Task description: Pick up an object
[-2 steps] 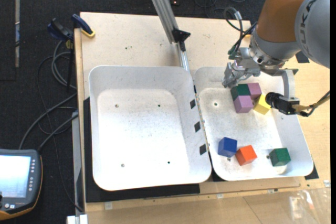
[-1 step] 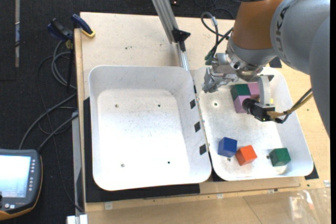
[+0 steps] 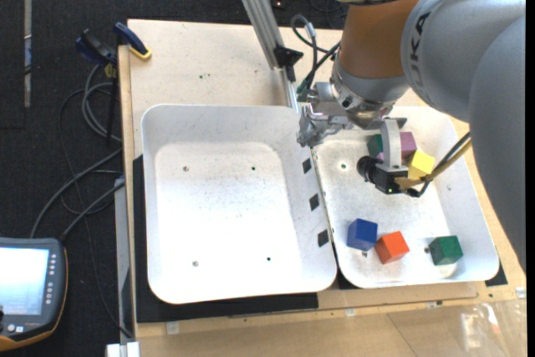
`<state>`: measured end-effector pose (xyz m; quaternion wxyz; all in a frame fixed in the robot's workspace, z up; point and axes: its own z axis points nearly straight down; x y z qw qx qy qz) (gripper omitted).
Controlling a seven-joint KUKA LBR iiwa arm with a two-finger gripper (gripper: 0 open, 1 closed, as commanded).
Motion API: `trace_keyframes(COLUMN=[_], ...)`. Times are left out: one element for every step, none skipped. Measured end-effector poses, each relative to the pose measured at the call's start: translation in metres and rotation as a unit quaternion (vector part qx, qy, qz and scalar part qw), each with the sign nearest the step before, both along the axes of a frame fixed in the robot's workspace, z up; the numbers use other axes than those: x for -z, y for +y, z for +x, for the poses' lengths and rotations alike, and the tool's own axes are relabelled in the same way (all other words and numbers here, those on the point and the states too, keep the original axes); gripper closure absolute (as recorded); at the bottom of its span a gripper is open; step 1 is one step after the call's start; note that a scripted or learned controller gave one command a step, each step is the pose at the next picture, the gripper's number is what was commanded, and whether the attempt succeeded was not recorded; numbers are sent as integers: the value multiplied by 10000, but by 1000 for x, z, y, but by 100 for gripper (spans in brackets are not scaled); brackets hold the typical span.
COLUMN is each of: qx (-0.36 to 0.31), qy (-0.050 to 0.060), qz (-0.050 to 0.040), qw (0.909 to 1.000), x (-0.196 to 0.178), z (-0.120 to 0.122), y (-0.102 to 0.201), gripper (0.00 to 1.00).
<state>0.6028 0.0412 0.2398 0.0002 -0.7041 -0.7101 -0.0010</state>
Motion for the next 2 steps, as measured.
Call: trace_keyframes(qx=[0, 30], qy=[3, 3], qz=[1, -9], qw=[10000, 10000], x=[-5, -5], z=[-8, -8], y=[49, 45], gripper=[100, 0])
